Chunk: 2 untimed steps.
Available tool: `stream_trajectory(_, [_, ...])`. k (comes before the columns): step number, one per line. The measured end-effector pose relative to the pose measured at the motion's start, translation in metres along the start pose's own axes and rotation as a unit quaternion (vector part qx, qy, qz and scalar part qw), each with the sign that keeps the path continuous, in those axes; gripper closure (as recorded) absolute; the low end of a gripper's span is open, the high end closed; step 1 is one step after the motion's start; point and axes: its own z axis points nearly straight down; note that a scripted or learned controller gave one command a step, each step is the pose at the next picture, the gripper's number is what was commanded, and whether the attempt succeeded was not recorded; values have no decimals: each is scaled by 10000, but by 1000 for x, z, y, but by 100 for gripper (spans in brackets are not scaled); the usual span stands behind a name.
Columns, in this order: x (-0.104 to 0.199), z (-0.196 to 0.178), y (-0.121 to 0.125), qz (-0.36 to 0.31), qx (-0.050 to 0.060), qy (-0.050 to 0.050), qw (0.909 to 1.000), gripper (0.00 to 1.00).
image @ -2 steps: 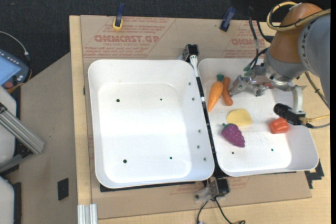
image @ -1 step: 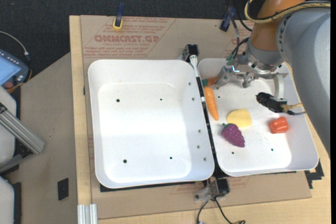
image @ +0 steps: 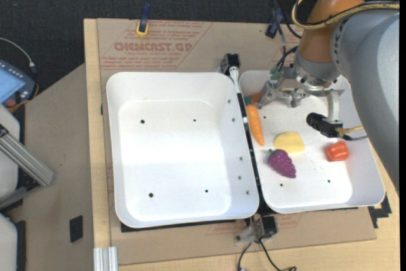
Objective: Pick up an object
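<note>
Brown cardboard sheet [image: 190, 239] covering the worktop comes nearest at its front edge, under two shallow white plastic bins. The right bin [image: 317, 203] holds every candidate: a purple toy grape bunch [image: 282, 163], a pale yellow rounded toy [image: 289, 141] touching it, a small red-orange toy pepper [image: 337, 151] apart to the right, and a long orange toy carrot [image: 255, 125] lying against the bin's left wall. The claw [image: 282, 93] hangs over the far left corner, near the carrot's far end; whether it is released or clenched I cannot tell.

A descent here risks striking the bin wall or closing on air, since the carrot hugs the rim. The rounded toys may squirt away.

Red lettering [image: 152, 46] on the cardboard reads roughly "CHEMCAST GP"; the smaller lines are illegible.
</note>
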Motion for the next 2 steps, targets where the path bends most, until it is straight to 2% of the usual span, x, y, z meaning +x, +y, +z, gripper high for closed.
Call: stream_trajectory(2, [3, -3, 1, -2, -17, 20, 10000, 0])
